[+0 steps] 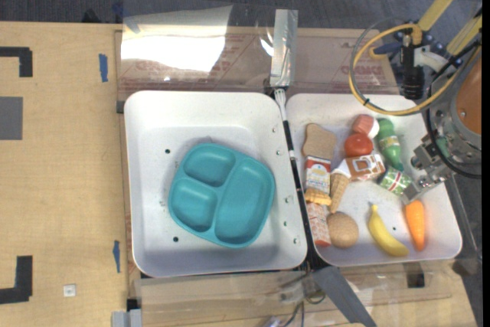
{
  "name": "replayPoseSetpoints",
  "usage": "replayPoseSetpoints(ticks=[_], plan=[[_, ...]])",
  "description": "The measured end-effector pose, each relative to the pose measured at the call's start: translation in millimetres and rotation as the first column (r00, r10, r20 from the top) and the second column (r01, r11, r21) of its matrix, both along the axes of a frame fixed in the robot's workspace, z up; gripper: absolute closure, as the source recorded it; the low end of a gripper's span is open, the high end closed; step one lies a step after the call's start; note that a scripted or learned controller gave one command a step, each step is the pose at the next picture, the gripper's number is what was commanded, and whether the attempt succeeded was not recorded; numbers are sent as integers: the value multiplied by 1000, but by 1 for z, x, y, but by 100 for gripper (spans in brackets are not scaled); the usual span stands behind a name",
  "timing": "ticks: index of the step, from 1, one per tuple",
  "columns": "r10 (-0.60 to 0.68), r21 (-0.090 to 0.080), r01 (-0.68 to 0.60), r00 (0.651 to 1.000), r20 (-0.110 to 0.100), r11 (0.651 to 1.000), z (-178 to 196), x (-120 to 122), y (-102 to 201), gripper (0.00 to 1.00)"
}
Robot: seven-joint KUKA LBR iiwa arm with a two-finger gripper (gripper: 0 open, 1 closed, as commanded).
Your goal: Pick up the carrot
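The orange carrot point(415, 224) lies near the right wall of the right bin point(444, 247), pointing toward the front, with its top end up by the gripper. My gripper point(423, 181) hangs just above the carrot's top end, at the bin's right edge, and looks close to it. Nothing shows as held. The grey arm with its orange band comes in from the right edge.
A yellow banana point(385, 232) lies just left of the carrot, then a potato point(343, 229). A striped can point(394, 181), green bottle point(390, 145), tomato point(358, 144), bread slice point(319, 140) and packets crowd the bin's middle. The left bin point(145, 126) holds a teal divided plate point(222, 195).
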State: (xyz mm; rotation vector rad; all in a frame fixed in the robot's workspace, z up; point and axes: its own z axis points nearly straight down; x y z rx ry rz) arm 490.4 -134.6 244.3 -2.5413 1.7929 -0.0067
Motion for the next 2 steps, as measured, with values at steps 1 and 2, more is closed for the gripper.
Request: replayPoseSetpoints(ticks=[1,2], plan=[[461,-18,-461,887,-20,887,-36,4,1,100],[604,-14,-604,797,-24,797,-108,12,-29,100]])
